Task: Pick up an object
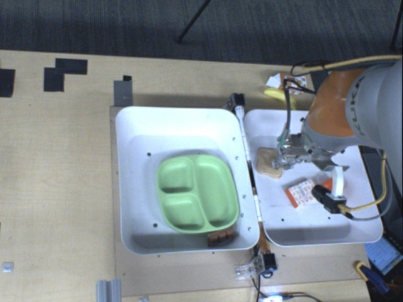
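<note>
My gripper (281, 156) is low in the right bin (315, 231), near its left side, with the grey arm and orange band coming in from the right. Right beside the gripper's left, touching or just under its tip, lies a tan, flat, bread-like piece (267, 163). An orange and white small box (300, 194) rests on the bin floor below and to the right of the gripper. In the left bin (135, 168) sits a green divided plate (196, 192), with a small brown object (221, 237) at its lower right edge.
A yellow and white item (275, 88) lies on the bench just behind the right bin. The ridge between the two bins (249, 168) runs close to the tan piece's left. Black marks and a grey bracket (123, 92) sit on the bench at the far left.
</note>
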### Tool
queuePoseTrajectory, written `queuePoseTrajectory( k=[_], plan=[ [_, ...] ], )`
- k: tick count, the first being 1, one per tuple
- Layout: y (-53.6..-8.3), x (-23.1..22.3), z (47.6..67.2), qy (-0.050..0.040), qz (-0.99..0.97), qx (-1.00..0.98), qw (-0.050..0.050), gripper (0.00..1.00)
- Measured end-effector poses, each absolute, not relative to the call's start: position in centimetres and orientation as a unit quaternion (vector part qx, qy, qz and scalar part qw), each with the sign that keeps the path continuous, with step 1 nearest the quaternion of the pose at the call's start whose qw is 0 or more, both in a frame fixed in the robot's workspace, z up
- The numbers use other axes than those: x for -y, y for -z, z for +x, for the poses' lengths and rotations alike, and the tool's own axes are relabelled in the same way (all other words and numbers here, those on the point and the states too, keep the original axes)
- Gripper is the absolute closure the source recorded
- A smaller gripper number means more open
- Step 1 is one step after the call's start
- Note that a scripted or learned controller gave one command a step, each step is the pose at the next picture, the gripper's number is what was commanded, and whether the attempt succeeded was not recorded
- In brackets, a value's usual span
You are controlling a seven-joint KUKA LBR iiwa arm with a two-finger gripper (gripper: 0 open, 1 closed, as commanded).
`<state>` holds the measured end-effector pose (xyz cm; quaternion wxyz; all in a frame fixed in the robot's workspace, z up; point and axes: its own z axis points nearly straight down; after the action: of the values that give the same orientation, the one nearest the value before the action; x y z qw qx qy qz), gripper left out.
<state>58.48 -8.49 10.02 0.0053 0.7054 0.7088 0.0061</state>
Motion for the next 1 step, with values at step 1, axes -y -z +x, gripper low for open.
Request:
queuePoseTrajectory(
  k=[1],
  plan=[
    [-10.00, 8.48, 58.46, -0.0058, 0.705, -0.709, 0.005, 0.00]
  ],
)
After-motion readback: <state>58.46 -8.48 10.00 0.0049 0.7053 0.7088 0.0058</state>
